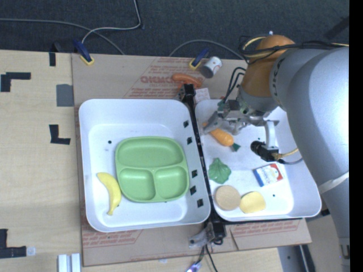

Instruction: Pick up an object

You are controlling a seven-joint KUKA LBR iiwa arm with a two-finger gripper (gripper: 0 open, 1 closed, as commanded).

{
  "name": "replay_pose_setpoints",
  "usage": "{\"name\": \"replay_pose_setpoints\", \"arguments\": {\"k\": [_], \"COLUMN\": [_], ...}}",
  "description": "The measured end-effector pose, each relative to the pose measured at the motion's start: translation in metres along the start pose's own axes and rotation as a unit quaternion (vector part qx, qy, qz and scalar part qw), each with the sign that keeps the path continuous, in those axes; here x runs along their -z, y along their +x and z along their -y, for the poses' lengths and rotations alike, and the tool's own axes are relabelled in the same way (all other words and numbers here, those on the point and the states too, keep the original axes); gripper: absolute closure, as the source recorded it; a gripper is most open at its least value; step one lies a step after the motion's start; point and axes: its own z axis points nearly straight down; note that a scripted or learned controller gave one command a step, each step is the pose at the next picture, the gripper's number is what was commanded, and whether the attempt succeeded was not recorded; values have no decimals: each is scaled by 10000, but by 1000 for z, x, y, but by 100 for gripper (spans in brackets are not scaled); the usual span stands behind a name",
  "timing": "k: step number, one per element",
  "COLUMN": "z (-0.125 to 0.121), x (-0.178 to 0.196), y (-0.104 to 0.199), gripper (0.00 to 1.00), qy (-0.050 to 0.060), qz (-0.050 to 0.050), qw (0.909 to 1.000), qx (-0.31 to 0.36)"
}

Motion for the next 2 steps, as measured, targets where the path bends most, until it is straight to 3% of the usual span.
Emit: {"name": "replay_pose_setpoints", "arguments": {"k": [1, 2], "z": [-5, 9], "x": [0, 0], "y": [-5, -3], "gripper": [0, 0], "qy": [0, -6], "qz": [-5, 0], "qw": [10000, 10000], "qx": [3, -1]}}
